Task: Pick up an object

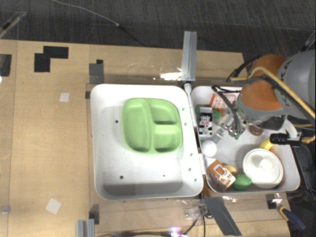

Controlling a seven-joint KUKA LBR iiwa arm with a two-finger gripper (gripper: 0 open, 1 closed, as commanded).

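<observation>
My gripper [232, 129] hangs low over the upper middle of the right bin [295, 183], below the grey wrist and its orange band [259, 95]. Just left of it lies a small black, white and green pack [205, 120]. A red and white packet [217, 101] lies behind it. A white ball [210, 149] rests below and to the left. Along the bin's near side sit a brown carton [220, 175], a green rounded item [242, 182] and a white bowl [263, 167]. A yellow item [267, 145] peeks out beside the arm. I see nothing held in the gripper.
The left bin [106, 184] holds a green divided plate [150, 125]. A metal post [189, 58] stands behind the wall between the bins. Cables run off the arm at the right. The arm covers the right bin's far right corner.
</observation>
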